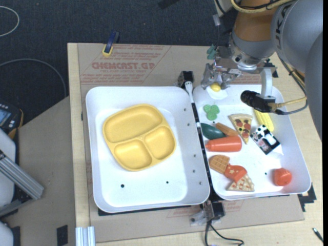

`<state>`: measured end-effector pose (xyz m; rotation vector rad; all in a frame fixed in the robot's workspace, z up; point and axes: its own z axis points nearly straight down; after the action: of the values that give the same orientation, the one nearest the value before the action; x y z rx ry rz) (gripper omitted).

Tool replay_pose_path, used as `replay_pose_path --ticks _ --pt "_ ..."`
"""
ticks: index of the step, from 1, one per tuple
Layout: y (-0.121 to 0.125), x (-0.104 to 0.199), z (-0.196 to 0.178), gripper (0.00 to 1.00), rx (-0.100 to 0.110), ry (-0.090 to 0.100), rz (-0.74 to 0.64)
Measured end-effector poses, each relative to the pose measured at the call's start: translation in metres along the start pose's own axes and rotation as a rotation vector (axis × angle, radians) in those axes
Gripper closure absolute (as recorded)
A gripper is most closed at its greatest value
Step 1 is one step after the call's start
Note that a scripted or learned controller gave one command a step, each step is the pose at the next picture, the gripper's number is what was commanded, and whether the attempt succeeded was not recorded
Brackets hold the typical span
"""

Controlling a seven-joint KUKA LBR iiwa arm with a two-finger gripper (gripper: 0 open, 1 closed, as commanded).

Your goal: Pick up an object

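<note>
My gripper [217, 82] hangs over the far left corner of the right bin [294, 152], open. Directly under its tips lies a small fried egg toy [216, 89], white with a yellow yolk; nothing is lifted. Toy food lies in front of it in the same bin: a green vegetable piece [210, 108], a dark green pepper [211, 131], an orange-red carrot [223, 144], a pizza slice [241, 123], a corn cob [263, 119] and a black-and-white block [265, 138].
Nearer the front of the right bin are a waffle [219, 163], a red piece [236, 172], a second pizza slice [242, 184] and a red tomato [282, 176]. The left bin [102, 188] holds a yellow divided tray [138, 136].
</note>
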<state>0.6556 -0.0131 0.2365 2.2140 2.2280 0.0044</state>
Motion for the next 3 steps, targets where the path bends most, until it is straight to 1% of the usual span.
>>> replay_pose_path --ticks 1,2,3 --pt "0.002 0.049 0.017 1.0 0.006 0.001 0.001" --pt "-0.005 0.064 0.002 1.0 0.001 -0.001 0.004" --pt "0.001 0.067 0.022 1.0 0.006 -0.002 0.005"
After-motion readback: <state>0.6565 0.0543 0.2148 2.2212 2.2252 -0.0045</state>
